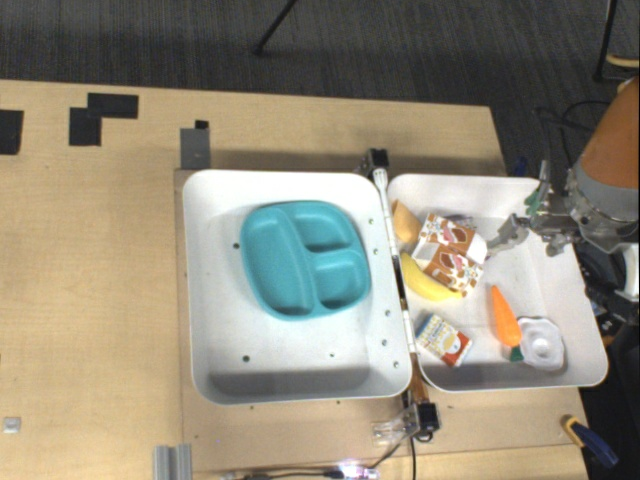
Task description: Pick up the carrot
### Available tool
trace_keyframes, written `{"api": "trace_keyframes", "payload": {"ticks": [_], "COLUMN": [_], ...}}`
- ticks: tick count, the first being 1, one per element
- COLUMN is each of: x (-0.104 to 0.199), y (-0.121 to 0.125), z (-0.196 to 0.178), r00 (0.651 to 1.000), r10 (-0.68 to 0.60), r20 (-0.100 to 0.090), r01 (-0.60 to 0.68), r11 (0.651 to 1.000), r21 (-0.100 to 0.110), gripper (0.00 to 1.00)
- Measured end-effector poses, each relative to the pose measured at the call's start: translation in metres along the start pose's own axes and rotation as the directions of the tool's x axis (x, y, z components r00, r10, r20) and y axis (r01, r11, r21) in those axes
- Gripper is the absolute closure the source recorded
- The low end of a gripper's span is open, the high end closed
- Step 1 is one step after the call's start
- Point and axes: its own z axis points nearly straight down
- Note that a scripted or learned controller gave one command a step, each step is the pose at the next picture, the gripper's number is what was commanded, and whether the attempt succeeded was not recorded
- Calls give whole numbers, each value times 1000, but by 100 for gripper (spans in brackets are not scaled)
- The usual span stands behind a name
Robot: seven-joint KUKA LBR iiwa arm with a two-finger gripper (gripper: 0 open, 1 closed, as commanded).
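The carrot (504, 317) lies in the right bin (590, 308), just beside a small clear cup (541, 343), and it looks like a light, stiff, smooth toy (probably plastic, so a little slippery). I would take it across the thick orange middle. The gripper (505, 232) hangs over the bin's far part, above the carrot, holding nothing, though I cannot tell how wide it is.

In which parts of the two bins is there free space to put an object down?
Left bin: bare floor all around the teal divided plate, widest below it. Right bin: bare between carrot and right wall; crowded at banana and cartons.
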Motion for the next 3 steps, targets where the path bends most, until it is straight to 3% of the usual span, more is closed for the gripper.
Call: {"api": "trace_keyframes", "payload": {"ticks": [1, 2, 3], "x": [10, 25, 27], "y": [-31, -56, -53], "z": [74, 84, 70], "r00": [998, 981, 981], "r10": [61, 196, 192], "r20": [4, -2, -8], "r01": [-61, -196, -192], "r11": [998, 978, 979], "r21": [-30, -71, -75], "gripper": [0, 0, 100]}}
